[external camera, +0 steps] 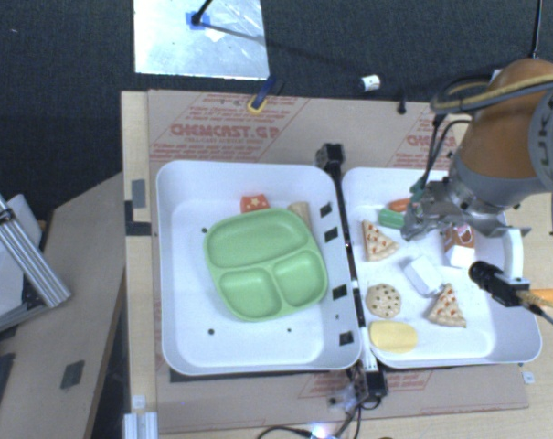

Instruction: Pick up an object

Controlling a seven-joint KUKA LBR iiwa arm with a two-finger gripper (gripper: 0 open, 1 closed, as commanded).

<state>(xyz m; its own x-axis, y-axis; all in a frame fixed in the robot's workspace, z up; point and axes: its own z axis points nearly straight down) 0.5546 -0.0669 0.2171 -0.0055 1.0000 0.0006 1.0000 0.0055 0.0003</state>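
White plastic makes both shallow bins on the bench (139,337); the left bin (180,273) in the middle of the frame carries a green divided tray (265,263), and the right bin (514,337) at the right of the frame carries the small toy foods. The pincer (418,219) is low over the upper part of the right bin, dark and partly under the grey and orange arm (509,135), so I cannot tell how it is set or whether anything is in it. Closest to it are a green piece (391,218) just beside it on the left and a pizza slice (377,241) just below that. A white block (422,273) lies near, lower in the frame, then a round cookie (383,299), a second pizza slice (447,308) and a yellow piece (394,337) toward the lower edge of the bin. I think the step in hand is the descent onto one object. To do it well, the arm should choose one piece that lies apart from the others, centre over it and go down straight. The green piece and the first slice lie very near each other and near the bin wall, so a grasp there may push one away.
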